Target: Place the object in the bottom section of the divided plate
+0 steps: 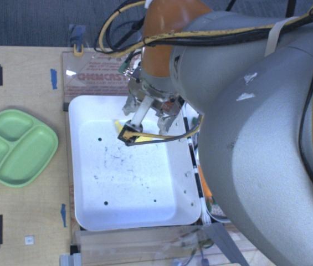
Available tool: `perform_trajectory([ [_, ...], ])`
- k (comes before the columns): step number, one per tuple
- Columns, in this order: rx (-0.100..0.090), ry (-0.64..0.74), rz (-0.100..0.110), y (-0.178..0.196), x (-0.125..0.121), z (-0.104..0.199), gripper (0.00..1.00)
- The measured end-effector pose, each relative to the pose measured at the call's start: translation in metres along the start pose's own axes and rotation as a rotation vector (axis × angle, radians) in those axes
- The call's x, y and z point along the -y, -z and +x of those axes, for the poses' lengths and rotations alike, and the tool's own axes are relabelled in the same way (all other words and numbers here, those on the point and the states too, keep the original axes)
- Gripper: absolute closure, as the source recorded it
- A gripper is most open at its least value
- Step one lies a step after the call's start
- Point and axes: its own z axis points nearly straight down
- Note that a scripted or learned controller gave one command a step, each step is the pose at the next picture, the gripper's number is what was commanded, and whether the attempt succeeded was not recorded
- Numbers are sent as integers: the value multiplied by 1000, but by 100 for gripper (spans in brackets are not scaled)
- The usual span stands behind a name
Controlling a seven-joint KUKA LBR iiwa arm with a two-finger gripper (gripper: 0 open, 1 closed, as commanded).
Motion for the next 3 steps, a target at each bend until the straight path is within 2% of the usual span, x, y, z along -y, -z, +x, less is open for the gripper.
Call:
perform_trajectory([
  [1,2,5,1,10,1,2,100],
  [2,-1,-170,1,-82,-31,68,100],
  [3,-5,-598,1,-133,-31,56,100],
])
